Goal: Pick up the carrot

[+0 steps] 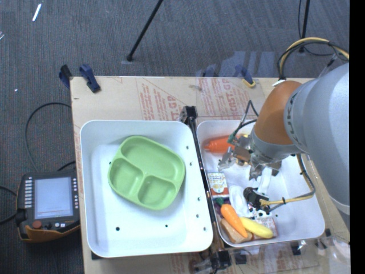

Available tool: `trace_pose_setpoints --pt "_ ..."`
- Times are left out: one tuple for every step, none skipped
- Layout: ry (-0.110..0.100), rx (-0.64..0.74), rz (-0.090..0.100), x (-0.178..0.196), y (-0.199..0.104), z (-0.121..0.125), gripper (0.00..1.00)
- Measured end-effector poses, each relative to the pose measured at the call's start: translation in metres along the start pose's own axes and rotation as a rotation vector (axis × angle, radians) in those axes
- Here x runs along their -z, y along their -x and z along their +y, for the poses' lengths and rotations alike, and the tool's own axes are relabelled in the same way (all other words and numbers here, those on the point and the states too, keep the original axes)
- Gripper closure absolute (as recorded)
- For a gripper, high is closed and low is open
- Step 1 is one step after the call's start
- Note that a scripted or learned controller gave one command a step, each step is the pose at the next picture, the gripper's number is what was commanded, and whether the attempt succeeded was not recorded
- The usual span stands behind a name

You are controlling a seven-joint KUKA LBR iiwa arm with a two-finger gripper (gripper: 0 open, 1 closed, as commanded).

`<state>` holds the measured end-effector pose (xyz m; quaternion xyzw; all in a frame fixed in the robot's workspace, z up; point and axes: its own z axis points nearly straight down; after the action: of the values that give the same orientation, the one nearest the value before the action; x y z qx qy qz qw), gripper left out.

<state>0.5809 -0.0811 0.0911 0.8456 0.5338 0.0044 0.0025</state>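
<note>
An orange carrot (234, 220) lies in the front left corner of the right bin (311, 224), slanting beside a yellow banana (256, 228). A second orange, tapered piece (217, 145) lies at the bin's back left, its tip pointing left; I cannot tell whether it is also a carrot. My gripper (235, 156) hangs low over the right bin, just right of that back orange piece and well behind the front carrot. The wrist hides what is under the gripper.
A green three-compartment plate (122, 173) sits in the left bin (94, 233). In the right bin a small printed packet (217, 183) lies along the left wall and a brown slice (232, 233) lies under the carrot. The divider wall (201, 164) runs between the bins.
</note>
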Motion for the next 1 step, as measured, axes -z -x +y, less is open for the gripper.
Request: trace_pose_setpoints --pt "-0.059 -0.365 -0.025 -0.0089 -0.0258 0.0473 0.00"
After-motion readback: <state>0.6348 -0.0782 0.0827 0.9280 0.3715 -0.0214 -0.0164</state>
